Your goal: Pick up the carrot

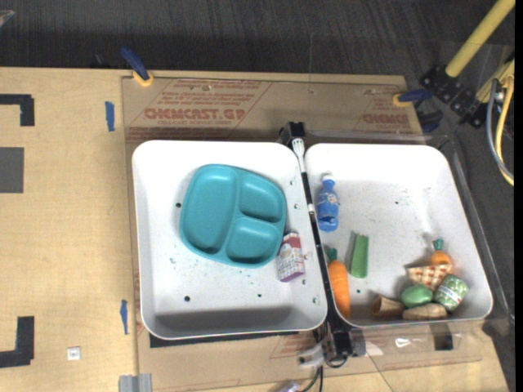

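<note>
- The carrot [337, 287] lies in the right bin [462, 188], on the floor at that bin's left wall. It lies lengthwise along the wall, with its green top toward the far side and its orange body reaching toward the bin's near left corner. Nothing grips it.
- Just right of the carrot, beside its leafy end, a green stick-shaped toy [358, 254] lies nearly parallel to it. The two are close, but I cannot tell whether they touch.
- Beyond the carrot's top, further along the same wall, a blue bottle [327, 206] with a white cap lies on its side.
- To the carrot's right, near its lower end, a small brown piece [386, 305] lies on the bin floor. Past it, a heap of toy food [431, 288] in green, tan and orange fills the near right corner, well apart from the carrot.
- To the carrot's left, across the dividing walls, a small white and purple packet [289, 258] sits in the left bin [155, 243].
- Further left of the carrot, a teal divided plate [233, 215] rests flat on that bin's floor, with the packet at its near right edge.
- Both bins stand on a printed cardboard sheet [196, 109] laid on the bench.
- Far from the carrot, at the upper right, a yellow rod [488, 23] slants above dark clamps and cables.
</note>
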Controlling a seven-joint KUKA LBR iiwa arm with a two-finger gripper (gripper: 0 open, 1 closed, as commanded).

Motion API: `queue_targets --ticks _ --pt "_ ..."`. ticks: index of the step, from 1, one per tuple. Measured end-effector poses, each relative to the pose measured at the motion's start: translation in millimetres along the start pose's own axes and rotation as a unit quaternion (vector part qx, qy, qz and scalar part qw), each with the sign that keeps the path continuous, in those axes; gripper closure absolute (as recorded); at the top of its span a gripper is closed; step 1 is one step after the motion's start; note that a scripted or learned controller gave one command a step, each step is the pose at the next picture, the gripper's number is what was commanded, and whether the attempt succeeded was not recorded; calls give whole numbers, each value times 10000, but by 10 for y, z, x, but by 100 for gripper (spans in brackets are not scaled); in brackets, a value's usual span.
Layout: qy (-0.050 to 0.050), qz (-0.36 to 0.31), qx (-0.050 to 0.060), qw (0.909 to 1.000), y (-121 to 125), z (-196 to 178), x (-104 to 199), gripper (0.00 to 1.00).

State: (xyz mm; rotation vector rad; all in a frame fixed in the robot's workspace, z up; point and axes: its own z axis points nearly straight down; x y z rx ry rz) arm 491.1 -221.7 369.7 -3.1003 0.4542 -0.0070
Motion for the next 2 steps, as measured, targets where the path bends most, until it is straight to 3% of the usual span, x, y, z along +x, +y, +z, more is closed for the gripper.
queue_targets --ticks 2 --pt "0 0 0 10000 0 0 0 0"
